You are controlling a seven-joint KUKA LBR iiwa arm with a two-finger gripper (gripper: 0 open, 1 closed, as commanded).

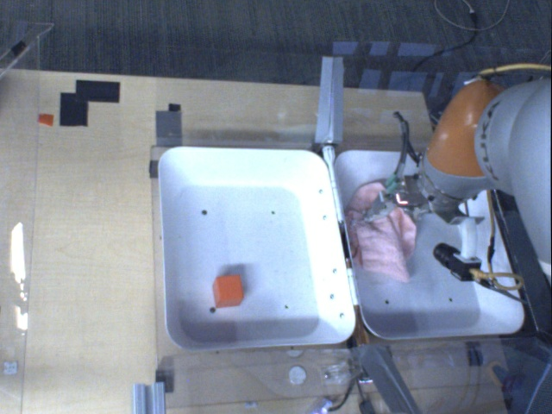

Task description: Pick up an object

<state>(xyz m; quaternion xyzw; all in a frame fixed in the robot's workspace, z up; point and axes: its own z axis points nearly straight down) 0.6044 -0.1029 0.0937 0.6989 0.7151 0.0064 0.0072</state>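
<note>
A pink cloth (380,235) lies crumpled in the right bin (431,317), against its left wall. My gripper (385,206) is down on the cloth's upper part, with the grey wrist and orange band rising behind it to the right. The fingertips sit in the folds of the cloth. An orange cube (228,291) rests in the left bin (250,171), near its front left corner, far from the gripper.
A metal divider post (329,102) stands between the bins at the back. Black cables and a connector (455,261) hang from the arm over the right bin. Black marks (84,100) and a small orange tag (45,120) lie on the bench at far left.
</note>
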